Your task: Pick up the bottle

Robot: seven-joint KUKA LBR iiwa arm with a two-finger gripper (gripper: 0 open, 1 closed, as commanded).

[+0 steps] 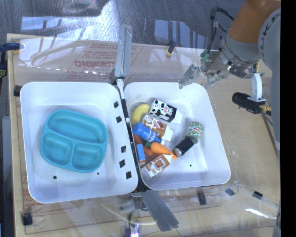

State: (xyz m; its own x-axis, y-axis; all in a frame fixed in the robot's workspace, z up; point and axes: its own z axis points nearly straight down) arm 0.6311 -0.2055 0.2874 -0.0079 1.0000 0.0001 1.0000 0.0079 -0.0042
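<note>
Approach step, nothing grasped yet. End effector spread, bare, hovering over right bin's far rim. Bottle lying tilted in that bin beside carrot and cartons. Next: descend, straddle bottle. Wooden worktop; blue tray in left bin.

Bottle on its side in the right bin.
The blue plastic bottle lies tilted among clutter near my bin's left wall.
</note>
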